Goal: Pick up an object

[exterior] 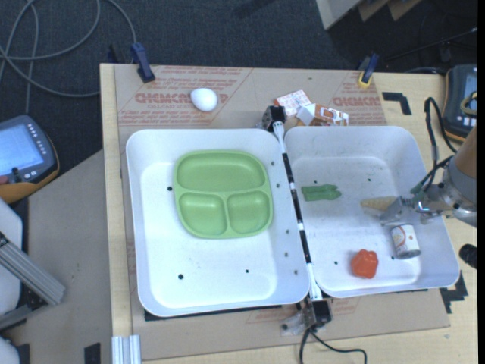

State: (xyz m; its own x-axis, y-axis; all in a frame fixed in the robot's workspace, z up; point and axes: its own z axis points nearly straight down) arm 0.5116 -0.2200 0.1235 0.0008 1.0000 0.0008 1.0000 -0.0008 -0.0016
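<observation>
In the right bin (356,146) lie a flat green piece (320,193), a red-orange rounded object (364,264), a small can on its side (406,241) and a tan strip (377,203). My gripper (395,214) reaches in from the right, low over the bin's right half. It sits just right of the tan strip and directly above the can, close to both. I see nothing held in it. The grey arm (458,184) crosses the bin's right rim.
The left bin (151,226) holds a green divided tray (223,192). Behind the bins on the cardboard lie a white egg-shaped object (203,98) and some small packets (307,111). Two blue clamps (142,61) grip the board's back edge.
</observation>
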